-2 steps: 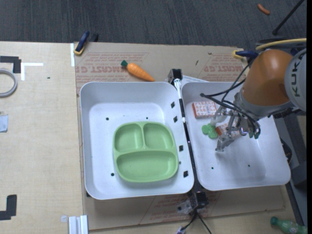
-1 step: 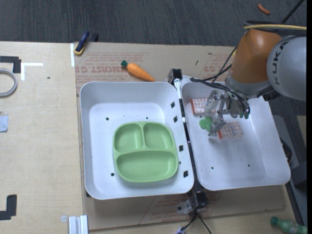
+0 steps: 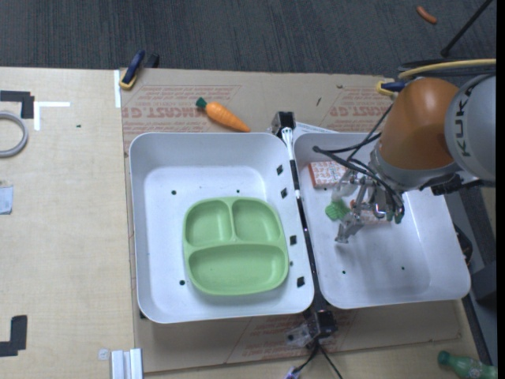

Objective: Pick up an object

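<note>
My gripper (image 3: 353, 221) hangs low over the left half of the right bin (image 3: 426, 279), under the grey and orange wrist. A small green object (image 3: 337, 210) lies right beside the gripper's left side; I cannot tell whether they touch. Just behind it, near the bin's back left corner, lies a red and white packet (image 3: 322, 174), partly covered by cables. The left bin (image 3: 158, 212) holds a green divided plate (image 3: 235, 246) lying flat in its middle.
An orange toy carrot (image 3: 223, 114) lies on the cardboard behind the left bin. A blue clip (image 3: 132, 68) sits at the cardboard's back left corner. A green bottle (image 3: 465, 363) lies at the bottom right, off the bench.
</note>
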Controlling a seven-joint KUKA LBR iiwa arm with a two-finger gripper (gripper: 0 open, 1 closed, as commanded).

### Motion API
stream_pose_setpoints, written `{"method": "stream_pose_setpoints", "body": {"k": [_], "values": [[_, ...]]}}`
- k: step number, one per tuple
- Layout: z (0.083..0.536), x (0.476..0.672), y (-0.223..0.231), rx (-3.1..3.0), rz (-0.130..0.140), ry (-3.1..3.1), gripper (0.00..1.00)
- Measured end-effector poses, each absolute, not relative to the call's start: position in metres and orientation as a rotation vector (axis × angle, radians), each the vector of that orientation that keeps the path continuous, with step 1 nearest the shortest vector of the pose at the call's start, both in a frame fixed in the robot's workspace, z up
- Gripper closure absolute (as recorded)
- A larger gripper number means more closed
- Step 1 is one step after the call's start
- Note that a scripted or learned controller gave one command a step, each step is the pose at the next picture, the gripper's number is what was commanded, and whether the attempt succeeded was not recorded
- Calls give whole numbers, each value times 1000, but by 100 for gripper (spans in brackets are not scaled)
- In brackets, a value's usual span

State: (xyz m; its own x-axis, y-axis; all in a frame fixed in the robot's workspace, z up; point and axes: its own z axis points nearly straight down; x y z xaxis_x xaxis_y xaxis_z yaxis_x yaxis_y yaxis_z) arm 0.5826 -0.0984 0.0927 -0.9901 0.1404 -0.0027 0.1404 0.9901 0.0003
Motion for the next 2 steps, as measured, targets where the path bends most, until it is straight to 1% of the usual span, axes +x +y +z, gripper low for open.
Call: {"method": "stream_pose_setpoints", "body": {"k": [1, 2], "values": [[103, 584, -99, 223, 1, 3126, 100], [193, 557, -60, 459, 1, 3104, 100]]}}
